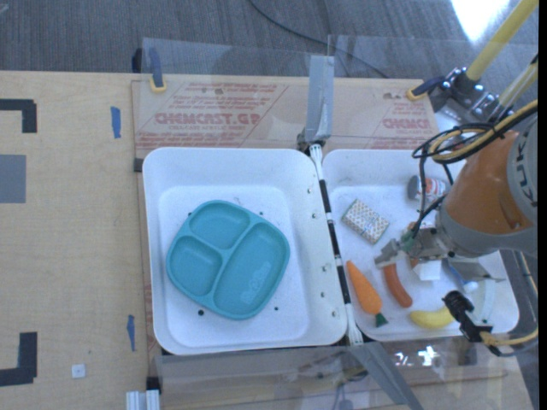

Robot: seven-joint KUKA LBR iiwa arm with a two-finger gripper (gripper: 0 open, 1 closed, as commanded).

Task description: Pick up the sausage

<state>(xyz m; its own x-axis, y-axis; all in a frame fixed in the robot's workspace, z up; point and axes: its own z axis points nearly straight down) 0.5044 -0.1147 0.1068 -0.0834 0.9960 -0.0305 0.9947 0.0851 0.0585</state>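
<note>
Robotics lab, test bench setup. Pale wood bench [68, 254] marked with black tape corners [20, 114] and blue tape strips [114, 122] (likely calibration or position marks). Two shallow white bins [162, 178] side by side, clamped in middle, backed by clear acrylic sheets with protective film still on [214, 109]. Grey office-type carpet [128, 7] at far side, loose black cable [282, 15] across it. Grey-orange industrial arm [487, 186] at right, yellow and black cabling [504, 32] trailing. Toy food and teal divided plate [227, 259] as props.
</note>
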